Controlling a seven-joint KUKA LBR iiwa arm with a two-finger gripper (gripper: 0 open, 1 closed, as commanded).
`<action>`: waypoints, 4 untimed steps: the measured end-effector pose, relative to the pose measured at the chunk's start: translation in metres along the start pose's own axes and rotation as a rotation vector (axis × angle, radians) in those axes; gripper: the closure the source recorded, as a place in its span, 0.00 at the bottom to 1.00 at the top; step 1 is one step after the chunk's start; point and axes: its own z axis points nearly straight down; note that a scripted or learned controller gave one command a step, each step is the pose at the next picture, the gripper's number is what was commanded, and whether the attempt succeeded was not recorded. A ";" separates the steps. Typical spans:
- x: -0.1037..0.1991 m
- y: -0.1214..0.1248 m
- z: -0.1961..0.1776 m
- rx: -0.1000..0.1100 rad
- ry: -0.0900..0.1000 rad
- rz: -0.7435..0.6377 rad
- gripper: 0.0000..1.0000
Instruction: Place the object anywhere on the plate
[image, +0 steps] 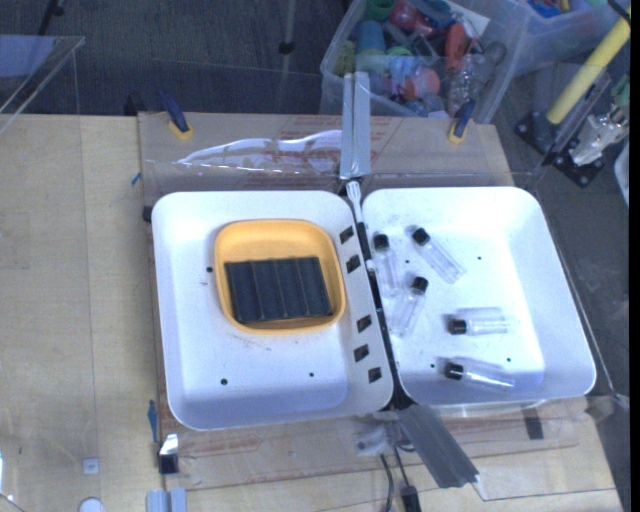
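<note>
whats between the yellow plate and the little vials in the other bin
In the camera view, the raised divider where the two bins meet, with a row of small black tabs on it, lies between the yellow plate and the vials.

Light wood bench (70, 300) fills left & bottom of frame. Dark carpet floor (200, 50) across top. Clear plastic tub (440, 50) of coloured toys, top centre-right. Yellow tube (595, 60) top right corner. Clear acrylic panel (35, 65) upper left. Even, soft light.
</note>
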 end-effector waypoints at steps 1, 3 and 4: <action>0.002 -0.001 0.018 0.006 0.009 -0.321 1.00; 0.003 -0.007 0.002 0.001 0.008 -0.804 1.00; 0.009 -0.044 -0.086 -0.003 0.003 -1.075 1.00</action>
